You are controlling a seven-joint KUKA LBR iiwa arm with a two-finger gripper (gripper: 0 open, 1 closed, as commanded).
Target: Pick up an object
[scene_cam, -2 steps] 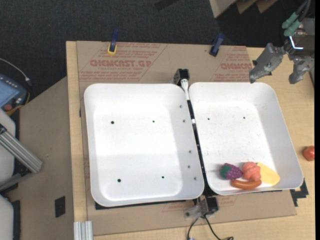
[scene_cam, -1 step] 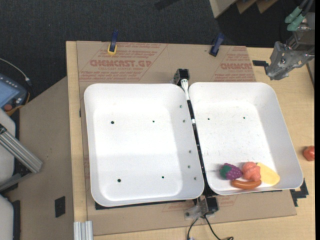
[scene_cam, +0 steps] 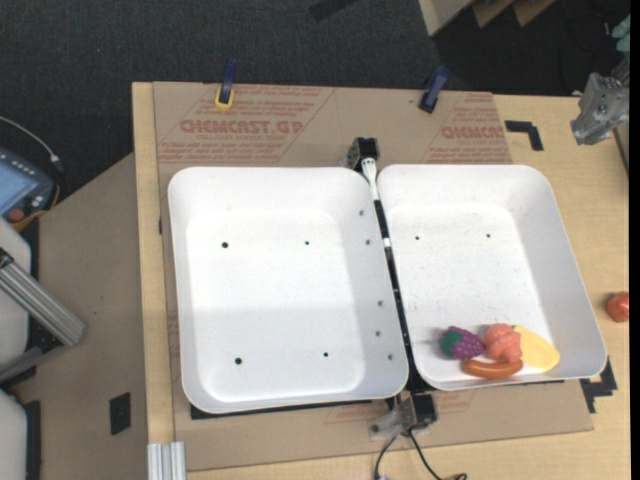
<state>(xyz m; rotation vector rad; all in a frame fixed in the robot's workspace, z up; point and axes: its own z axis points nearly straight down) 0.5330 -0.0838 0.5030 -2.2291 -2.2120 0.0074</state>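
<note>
Several toy foods lie bunched in the near right corner of the right bin (scene_cam: 470, 218): a purple grape bunch (scene_cam: 462, 343), an orange-red lumpy piece (scene_cam: 503, 341), a yellow piece (scene_cam: 540, 352) and a curved orange sausage (scene_cam: 491, 369) in front of them. They touch one another. My gripper (scene_cam: 600, 109) is a grey metal part at the view's right edge, beyond the far right corner of the right bin and well away from the toys. Nothing shows in its grasp.
The left bin (scene_cam: 270, 278) lies beside the right one, with a black seam (scene_cam: 385, 258) between them. A small orange object (scene_cam: 618, 307) rests on the bench right of the right bin. Clamps (scene_cam: 226, 86) hold the cardboard base at the back.
</note>
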